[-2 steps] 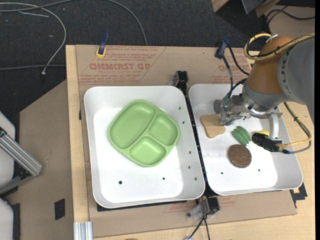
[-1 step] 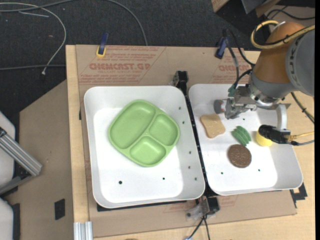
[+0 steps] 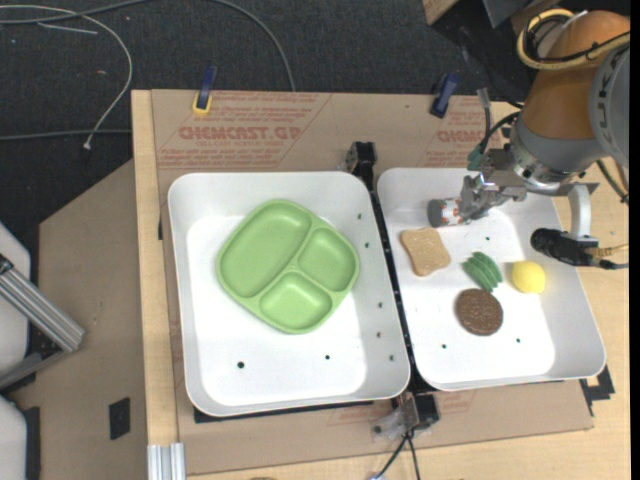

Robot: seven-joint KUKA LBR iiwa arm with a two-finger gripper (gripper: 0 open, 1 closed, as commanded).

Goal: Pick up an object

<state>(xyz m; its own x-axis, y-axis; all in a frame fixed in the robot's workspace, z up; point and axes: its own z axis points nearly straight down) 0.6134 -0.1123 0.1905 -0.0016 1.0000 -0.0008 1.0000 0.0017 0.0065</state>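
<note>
The right bin [image 3: 560, 353] holds a tan slice of toast [image 3: 426, 251], a small green piece [image 3: 484, 269], a yellow lemon-like ball [image 3: 528, 278] and a round brown disc [image 3: 480, 312]. A small grey and red can-like object [image 3: 445, 211] lies at the bin's far left part. My gripper [image 3: 479, 192] hangs low just to the right of that object, at the bin's far side, below the orange band of the arm [image 3: 570, 88]. Nothing shows as held.
The left bin [image 3: 200, 348] carries a green divided plate [image 3: 288, 265]. A black clamp [image 3: 361, 156] sits at the far end between the bins. A black part [image 3: 560, 246] hangs off the arm over the right bin's right side. Brown cardboard [image 3: 250, 118] surrounds both bins.
</note>
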